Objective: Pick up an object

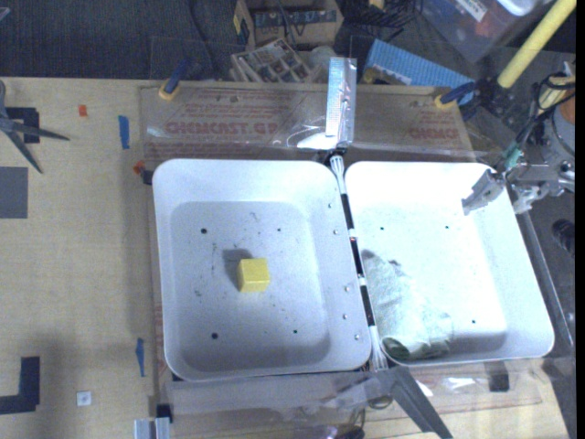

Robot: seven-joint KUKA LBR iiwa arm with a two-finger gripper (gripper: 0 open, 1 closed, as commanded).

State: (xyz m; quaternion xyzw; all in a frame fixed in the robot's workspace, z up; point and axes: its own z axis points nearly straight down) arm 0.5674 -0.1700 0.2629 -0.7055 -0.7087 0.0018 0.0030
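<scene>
Hand [477, 197] at right bin's [512, 337] far edge, grip indiscernible; wooden bench [73, 273] beneath 2 bins

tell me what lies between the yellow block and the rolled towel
In the camera view, bare left bin floor, then the bins' meeting rims, separate the yellow block from the rolled towel.

Blue foam block [408, 64] behind bins, yellow pole [539, 33] top rt, scissors [26, 135] left.

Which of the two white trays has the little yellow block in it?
The left bin holds the yellow block, near its middle. The right bin holds a rolled pale cloth along its left side instead.
</scene>
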